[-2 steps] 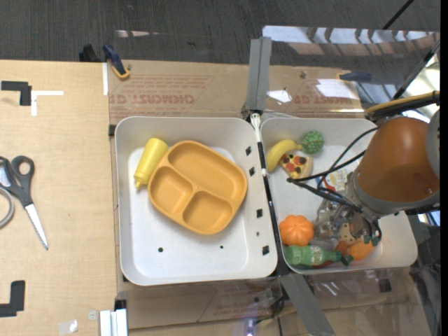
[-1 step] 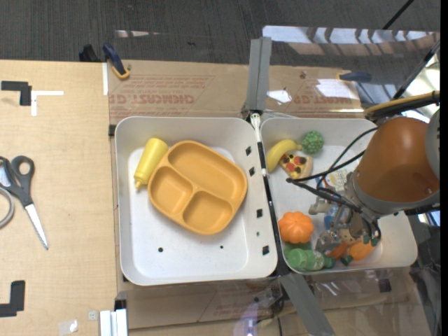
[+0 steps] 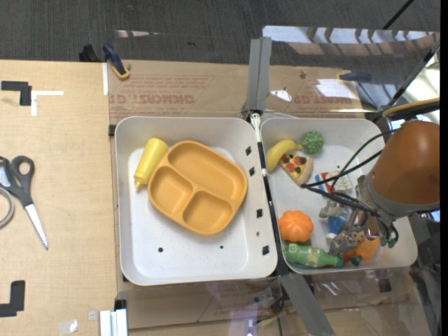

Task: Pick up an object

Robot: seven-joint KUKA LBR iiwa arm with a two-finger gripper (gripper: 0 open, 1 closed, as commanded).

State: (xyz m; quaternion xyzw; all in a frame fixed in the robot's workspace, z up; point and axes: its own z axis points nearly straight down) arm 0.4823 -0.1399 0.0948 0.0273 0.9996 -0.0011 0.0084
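My gripper (image 3: 348, 238) reaches down into the right bin (image 3: 329, 128) near its front right corner, under the orange wrist band (image 3: 413, 163). Its metal fingers are among a heap of small toys: an orange piece (image 3: 365, 247) and a blue piece (image 3: 337, 224). A green bottle (image 3: 312, 256) lies just left of the fingers. An orange pumpkin (image 3: 295, 225) sits further left. At the back of the bin lie a banana (image 3: 279, 152), a pizza slice (image 3: 296, 165) and a green broccoli (image 3: 312, 142).
The left bin (image 3: 140, 257) holds an orange divided plate (image 3: 198, 186) and a yellow bottle (image 3: 150, 161) beside it. Scissors (image 3: 25, 194) lie on the bench to the far left. Cables run from the wrist across the right bin.
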